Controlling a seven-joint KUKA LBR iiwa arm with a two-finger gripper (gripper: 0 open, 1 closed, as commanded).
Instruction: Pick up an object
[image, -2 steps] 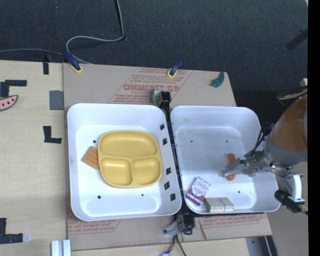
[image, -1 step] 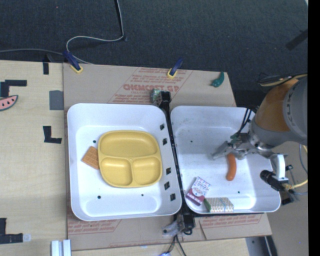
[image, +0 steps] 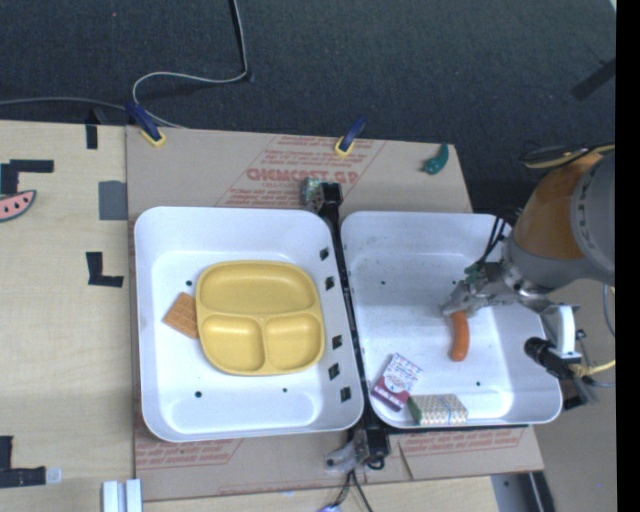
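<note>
While the gripper (image: 468, 300) hides its state, a slim orange sausage (image: 459, 336) lies just below.

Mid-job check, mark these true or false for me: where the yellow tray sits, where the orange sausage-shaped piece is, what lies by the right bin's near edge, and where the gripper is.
1. The yellow divided plastic tray lies in the right white bin. False: it lies in the left white bin.
2. The orange sausage-shaped object lies in the right white bin. True.
3. The gripper is over the left bin. False: it is over the right bin, just above the orange object's upper end.
4. A small red-and-white packet and a pale speckled block lie near the right bin's near edge. True.
5. A tan flat piece pokes out beside the tray's left side. True.
</note>
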